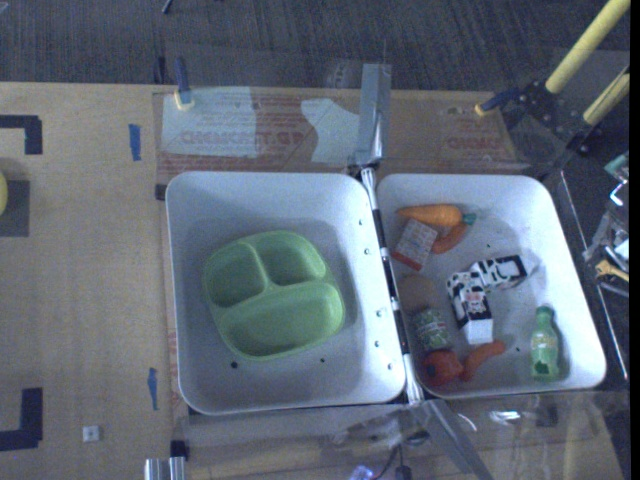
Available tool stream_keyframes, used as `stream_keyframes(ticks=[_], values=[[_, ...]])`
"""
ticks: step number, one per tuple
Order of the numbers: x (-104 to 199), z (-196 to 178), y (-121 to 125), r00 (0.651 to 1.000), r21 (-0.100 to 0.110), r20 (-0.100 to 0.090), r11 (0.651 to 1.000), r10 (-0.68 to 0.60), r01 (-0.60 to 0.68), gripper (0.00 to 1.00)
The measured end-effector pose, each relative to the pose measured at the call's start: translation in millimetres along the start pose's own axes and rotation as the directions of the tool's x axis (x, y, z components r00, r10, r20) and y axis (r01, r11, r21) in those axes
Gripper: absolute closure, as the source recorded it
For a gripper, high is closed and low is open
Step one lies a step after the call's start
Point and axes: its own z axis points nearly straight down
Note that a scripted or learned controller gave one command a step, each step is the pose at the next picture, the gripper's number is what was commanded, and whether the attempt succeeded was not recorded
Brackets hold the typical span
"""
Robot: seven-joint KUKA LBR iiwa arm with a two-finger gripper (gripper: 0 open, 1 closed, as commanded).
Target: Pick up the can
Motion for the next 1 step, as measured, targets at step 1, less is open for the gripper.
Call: stream_keyframes(ticks=[1], values=[[0.5,-128.6,-19.2,0.985,0.000,0.000,0.985,-0.170,0.170,1.00]])
